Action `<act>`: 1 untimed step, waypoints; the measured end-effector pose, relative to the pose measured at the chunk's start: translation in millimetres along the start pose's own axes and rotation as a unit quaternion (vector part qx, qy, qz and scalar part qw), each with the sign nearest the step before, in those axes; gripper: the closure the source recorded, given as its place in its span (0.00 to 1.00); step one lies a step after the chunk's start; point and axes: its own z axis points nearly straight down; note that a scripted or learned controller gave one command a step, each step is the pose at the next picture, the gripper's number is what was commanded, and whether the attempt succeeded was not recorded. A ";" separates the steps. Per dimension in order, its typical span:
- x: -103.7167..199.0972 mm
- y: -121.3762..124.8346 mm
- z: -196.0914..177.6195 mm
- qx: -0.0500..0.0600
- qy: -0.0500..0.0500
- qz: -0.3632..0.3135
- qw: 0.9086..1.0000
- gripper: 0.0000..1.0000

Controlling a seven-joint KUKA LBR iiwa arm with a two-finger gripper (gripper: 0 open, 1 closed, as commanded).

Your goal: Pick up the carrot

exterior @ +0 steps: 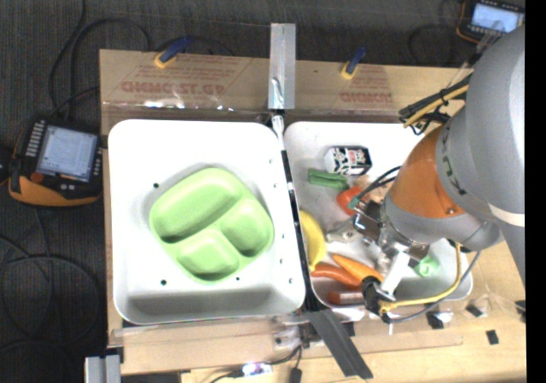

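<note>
The carrot (351,268), a long tapered orange piece, lies near the front wall of the right bin (394,144), just right of a yellow banana (312,238). My gripper (365,229) is low inside the right bin, a little behind the carrot and slightly to its right, under the orange-banded wrist. The wrist and arm cover much of the bin's right half. Nothing shows as held.
An orange-red piece (348,198) with a green stalk (322,177) lies behind the gripper, and a black-and-white packet (350,158) farther back. A small green thing (426,266) and a reddish-brown thing (341,295) lie near the front. A green divided plate (212,223) sits in the left bin (128,202).
</note>
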 end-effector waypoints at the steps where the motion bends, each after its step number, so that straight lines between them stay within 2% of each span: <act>1: -14.9 11.7 -0.2 0.000 0.002 -0.016 1.000 0.00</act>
